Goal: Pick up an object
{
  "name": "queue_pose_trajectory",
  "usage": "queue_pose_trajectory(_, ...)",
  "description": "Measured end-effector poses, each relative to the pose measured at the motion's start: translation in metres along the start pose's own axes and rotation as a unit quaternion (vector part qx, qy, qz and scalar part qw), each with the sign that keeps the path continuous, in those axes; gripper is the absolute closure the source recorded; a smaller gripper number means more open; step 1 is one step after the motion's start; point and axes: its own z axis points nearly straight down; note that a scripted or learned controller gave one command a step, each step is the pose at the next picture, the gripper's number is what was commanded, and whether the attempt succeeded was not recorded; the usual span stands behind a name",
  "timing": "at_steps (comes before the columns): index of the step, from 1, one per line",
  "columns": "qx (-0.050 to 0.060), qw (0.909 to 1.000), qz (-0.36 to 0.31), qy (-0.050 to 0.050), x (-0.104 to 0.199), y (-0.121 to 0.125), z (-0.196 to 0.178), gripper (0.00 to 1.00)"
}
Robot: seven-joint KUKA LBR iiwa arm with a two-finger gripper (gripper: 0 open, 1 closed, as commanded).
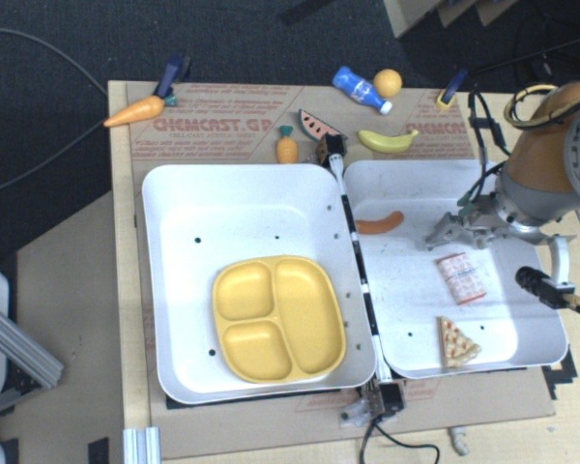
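Jaws (451,232) low in right bin (406,332), spread open, gripping nothing. Flat rectangular wrapper (462,278) lies just below-right of them; smooth sausage (379,223) to their left — apart. Triangular pizza slice (456,342) further down.

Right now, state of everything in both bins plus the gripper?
Yellow divided plate: flat in the left bin, compartments bare.
Sausage: lying in the right bin, near the divider.
Wrapped packet: lying flat, mid right bin.
Pizza slice: lying flat, near the front edge.
Gripper: low over the right bin, holding nothing visible.
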Motion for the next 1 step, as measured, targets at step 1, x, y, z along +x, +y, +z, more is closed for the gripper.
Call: queue_pose_trajectory(1,0.001,1.0000,0.000,0.001,0.0331,-0.0283,-0.0167,0.00)
